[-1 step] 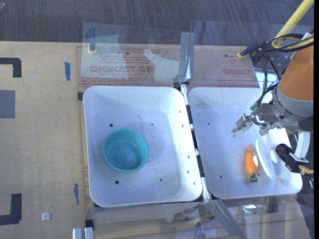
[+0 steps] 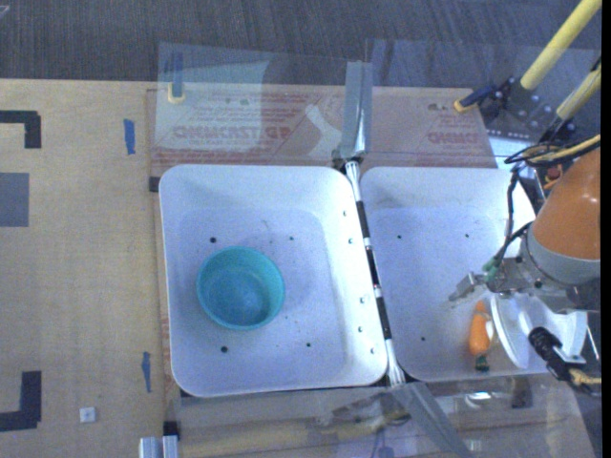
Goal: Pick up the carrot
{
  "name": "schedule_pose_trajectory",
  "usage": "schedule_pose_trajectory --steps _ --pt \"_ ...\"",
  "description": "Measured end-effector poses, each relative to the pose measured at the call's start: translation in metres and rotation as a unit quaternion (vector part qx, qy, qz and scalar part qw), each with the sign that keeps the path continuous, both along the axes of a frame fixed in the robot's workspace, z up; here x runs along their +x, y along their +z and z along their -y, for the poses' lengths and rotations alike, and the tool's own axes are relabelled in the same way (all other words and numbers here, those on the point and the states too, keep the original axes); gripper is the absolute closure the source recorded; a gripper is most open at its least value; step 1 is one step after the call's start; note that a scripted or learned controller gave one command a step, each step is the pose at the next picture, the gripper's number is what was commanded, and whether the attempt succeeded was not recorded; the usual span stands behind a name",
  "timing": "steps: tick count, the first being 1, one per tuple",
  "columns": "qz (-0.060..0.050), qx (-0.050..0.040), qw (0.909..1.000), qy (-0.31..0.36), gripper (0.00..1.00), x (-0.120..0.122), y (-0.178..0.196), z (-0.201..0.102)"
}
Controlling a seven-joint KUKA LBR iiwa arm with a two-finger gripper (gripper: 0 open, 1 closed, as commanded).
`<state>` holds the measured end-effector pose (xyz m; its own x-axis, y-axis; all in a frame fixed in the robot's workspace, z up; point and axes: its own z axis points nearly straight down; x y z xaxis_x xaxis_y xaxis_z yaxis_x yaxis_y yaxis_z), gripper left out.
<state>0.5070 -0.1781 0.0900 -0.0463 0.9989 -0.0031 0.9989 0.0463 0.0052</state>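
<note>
carrot [image 2: 477, 333] lies lower right of frame, in the right bin [image 2: 420, 256] near its right wall, green stub pointing down-frame, beside a white plate [image 2: 511, 337]. the jaws [image 2: 474, 289] hover just above its top end; released or clenched, cannot tell. best to drop straight down, straddle the carrot across its width, stay clear of the plate. teal bowl [image 2: 241, 287] sits in the left bin [image 2: 191, 208].

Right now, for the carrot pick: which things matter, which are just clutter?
Job:
- carrot, lying in the right bin near its right side
- pincer, just above the carrot

Clutter:
- teal bowl, upright in the left bin
- white plate, beside the carrot
</note>
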Motion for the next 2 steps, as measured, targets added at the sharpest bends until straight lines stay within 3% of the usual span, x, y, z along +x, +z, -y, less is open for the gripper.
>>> schedule_pose_trajectory --steps 1,2 --pt "0.002 -0.0006 1.0 -0.002 1.0 0.0006 0.0099 0.001" --pt "0.003 -0.0008 1.0 -0.002 0.0 0.0011 0.0106 0.0011"
